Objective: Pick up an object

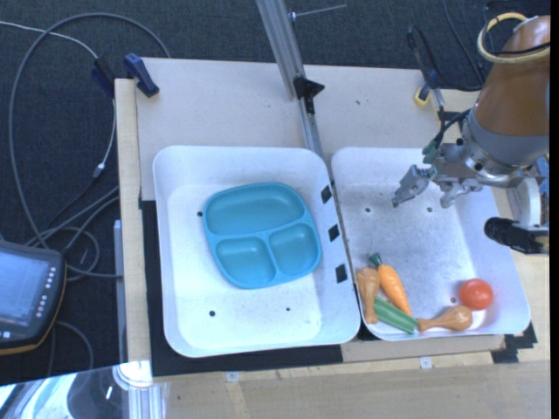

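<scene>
While the gripper (428, 190) hangs over the upper part of the right bin (384, 168) with fingers spread and nothing between them, no pickup has begun; the carrots (384, 288), tomato (476, 293) and other toy food lie along its lower edge.

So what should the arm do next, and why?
Probably swing the tool toward the near corner of the right bin and lower it. It hangs open over bare floor, while the carrots, tomato and other toy food lie there.
</scene>
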### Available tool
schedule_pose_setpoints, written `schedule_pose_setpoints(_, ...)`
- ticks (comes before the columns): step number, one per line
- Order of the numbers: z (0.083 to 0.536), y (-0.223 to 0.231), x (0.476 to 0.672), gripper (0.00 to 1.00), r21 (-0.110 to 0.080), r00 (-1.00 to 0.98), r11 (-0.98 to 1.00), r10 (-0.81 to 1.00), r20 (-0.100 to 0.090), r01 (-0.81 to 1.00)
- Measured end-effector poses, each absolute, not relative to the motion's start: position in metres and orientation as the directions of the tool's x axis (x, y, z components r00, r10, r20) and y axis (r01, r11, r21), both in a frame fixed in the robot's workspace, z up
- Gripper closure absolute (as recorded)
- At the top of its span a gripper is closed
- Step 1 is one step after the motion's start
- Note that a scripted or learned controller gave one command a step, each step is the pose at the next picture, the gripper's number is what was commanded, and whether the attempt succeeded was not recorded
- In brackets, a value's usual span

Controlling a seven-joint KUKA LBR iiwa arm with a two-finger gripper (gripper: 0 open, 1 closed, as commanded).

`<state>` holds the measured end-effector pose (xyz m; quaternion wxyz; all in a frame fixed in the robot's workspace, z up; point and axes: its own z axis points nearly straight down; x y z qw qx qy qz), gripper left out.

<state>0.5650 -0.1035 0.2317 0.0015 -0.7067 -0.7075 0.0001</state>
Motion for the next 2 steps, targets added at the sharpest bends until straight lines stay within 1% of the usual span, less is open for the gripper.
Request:
schedule_pose_setpoints(1,0.232,-0.104,0.565,0.0,-0.001,0.0,0.0,1.0,0.002,1.0)
schedule_pose_setpoints(2,0.188,-0.099,0.562,0.0,-0.007,-0.001,0.001,1.0,0.002,1.0)
